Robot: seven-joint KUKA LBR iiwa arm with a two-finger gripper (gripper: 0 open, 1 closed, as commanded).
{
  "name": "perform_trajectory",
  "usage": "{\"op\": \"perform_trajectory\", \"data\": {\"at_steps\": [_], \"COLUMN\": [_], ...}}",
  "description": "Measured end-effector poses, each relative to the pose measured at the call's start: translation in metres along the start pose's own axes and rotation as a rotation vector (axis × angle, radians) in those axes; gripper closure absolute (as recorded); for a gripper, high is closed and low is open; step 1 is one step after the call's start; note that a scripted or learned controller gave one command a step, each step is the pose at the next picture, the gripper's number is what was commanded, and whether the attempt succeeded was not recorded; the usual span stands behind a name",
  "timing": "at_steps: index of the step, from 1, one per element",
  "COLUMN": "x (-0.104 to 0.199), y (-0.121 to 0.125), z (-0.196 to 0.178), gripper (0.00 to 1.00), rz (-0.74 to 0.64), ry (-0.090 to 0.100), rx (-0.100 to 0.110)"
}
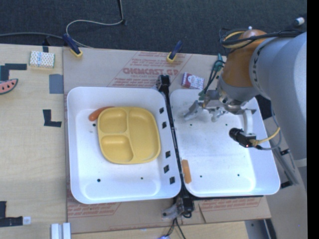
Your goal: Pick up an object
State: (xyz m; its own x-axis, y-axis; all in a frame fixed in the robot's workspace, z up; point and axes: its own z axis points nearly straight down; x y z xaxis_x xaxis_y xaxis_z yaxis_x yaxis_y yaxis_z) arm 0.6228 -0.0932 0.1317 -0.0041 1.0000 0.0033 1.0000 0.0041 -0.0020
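Gripper [202,109] over right bin [259,180]; can't tell its state. Yellow tray [128,135] in left bin [82,178]; cardboard [144,69] underneath, dark carpet [149,9] behind.

arm [284,78]: grey | orange wrist band | cables (black, yellow, green)

left bin [79,183]: yellow divided plate [128,135], orange sausage [95,114] at its upper-left edge
right bin [249,180]: orange piece [186,171] by left wall
gripper [205,108]: low over right bin's upper part
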Motion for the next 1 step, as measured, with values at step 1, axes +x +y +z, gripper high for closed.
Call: {"op": "perform_trajectory", "data": {"at_steps": [1], "x": [-0.0001], "y": [-0.0218], "z": [0.0459], "gripper": [0.00], "rz": [0.003], "ry": [-0.004], "rx": [-0.003]}}
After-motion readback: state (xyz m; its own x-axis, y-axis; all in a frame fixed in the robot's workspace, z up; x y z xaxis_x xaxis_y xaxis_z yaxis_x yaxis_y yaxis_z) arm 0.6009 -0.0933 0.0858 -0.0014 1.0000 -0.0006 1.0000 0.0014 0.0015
